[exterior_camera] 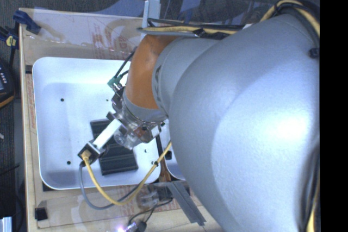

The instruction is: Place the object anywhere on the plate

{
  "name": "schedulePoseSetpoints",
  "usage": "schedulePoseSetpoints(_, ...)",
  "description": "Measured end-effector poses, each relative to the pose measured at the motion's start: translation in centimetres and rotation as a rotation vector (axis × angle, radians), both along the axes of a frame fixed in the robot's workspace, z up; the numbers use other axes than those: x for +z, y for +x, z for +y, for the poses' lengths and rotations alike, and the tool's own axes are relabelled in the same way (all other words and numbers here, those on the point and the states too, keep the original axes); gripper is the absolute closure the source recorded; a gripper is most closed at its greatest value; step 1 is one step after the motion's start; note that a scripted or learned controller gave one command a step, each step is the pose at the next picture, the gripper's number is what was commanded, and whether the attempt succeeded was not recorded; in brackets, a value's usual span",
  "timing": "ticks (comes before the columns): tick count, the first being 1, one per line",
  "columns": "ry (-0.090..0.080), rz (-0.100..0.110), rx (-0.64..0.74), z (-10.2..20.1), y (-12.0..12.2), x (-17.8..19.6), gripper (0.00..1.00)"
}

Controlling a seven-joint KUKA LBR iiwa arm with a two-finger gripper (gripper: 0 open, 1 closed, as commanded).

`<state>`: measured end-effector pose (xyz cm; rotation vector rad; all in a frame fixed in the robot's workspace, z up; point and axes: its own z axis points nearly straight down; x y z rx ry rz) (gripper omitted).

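**Tool low over a dark slab in the left bin, plate not identifiable**

The grey arm (239, 117) fills the right half of the frame, its orange band (142, 76) sitting just above the wrist near the centre. The wrist points down and to the lower left, into the left white bin (49, 117), which takes up the left-centre of the frame. A white bar-shaped part with a dark, yellow-tipped end (87, 152) sticks out from the wrist toward the lower left, and a yellow cable (117, 195) loops from it down past the bin's lower edge.

The tool (126, 136) is largely hidden by its own wrist hardware, so I cannot tell how it is set or whether it has anything in it.

The most likely task object is a dark, flat rectangular thing (114, 159) lying on the bin floor at lower centre. It runs from the upper left of the wrist to the lower right, with its visible ends on either side of the white bar. It lies directly beneath the tool and slightly to the lower left, close or touching; which, the angle does not settle.

I cannot make out a plate. A sliver of the second bin (173, 168) shows at lower centre, beside the arm, and the rest is covered. My judgement: if the plate sits there, the carry runs rightward across the frame.
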<state>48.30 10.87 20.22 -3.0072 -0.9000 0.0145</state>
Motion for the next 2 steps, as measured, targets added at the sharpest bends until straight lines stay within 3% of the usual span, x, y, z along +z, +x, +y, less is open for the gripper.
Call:
schedulePoseSetpoints(1,0.000,-0.001,0.000,0.0,0.0,0.0,0.00)
schedulePoseSetpoints(2,0.002,-0.007,0.110,-6.5,-0.3,8.4,0.00)
